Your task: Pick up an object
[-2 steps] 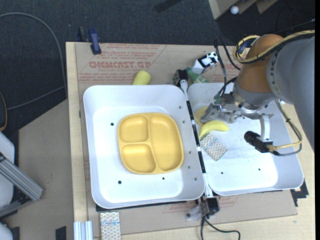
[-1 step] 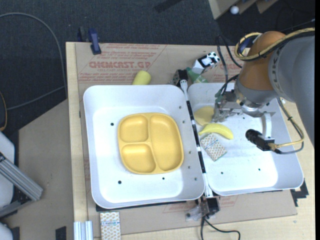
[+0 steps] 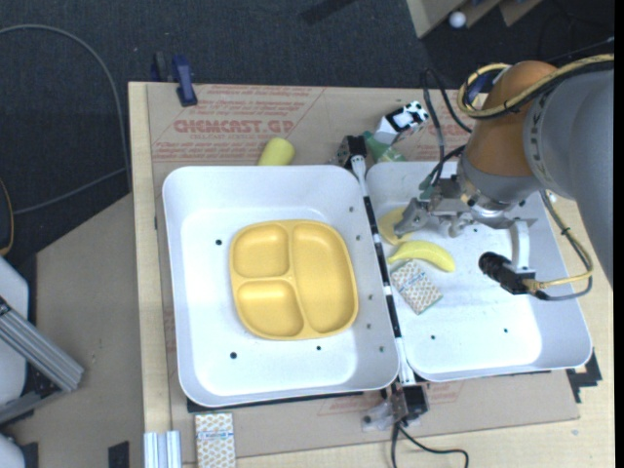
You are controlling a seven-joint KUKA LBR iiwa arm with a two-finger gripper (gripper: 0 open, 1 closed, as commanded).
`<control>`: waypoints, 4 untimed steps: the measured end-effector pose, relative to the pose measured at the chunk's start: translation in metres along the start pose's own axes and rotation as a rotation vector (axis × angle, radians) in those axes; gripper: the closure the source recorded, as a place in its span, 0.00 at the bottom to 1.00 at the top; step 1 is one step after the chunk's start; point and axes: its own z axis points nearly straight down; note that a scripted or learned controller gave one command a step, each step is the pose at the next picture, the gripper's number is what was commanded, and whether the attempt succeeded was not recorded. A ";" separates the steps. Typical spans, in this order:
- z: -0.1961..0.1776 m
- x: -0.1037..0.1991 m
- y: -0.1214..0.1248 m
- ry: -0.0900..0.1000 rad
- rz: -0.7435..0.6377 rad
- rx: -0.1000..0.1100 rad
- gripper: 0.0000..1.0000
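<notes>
Two shallow white bins were seen side by side on the worktop (image 3: 146, 261), which was covered by a brown cardboard sheet with red printing. In the left bin (image 3: 195, 339) a yellow plate with three compartments (image 3: 292, 279) was placed near the middle, lying flat. In the right bin (image 3: 507, 344) a yellow banana (image 3: 425, 253) was found near the left wall, and a small packet with a fine checked pattern (image 3: 416, 287) was lying just below it, touching or almost touching it. A second yellowish object (image 3: 388, 227) was partly seen just above the banana, beside the wall between the bins; what it was could not be told. The grey arm with the orange band (image 3: 512, 125) was reached in from the right, and the end effector (image 3: 432, 214) was held low over the upper left part of the right bin, just above the banana. How far the end effector was open could not be told, because its parts were blurred and seen from above, and nothing could be seen held by it. A black cable end (image 3: 502, 271) was hanging near the arm over the bin. Behind the bins, a yellow cylindrical object (image 3: 276, 151) was lying on the cardboard, and a small black and white item (image 3: 405, 118) was standing further right.
</notes>
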 end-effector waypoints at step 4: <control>0.011 -0.019 -0.110 0.000 0.000 0.001 0.00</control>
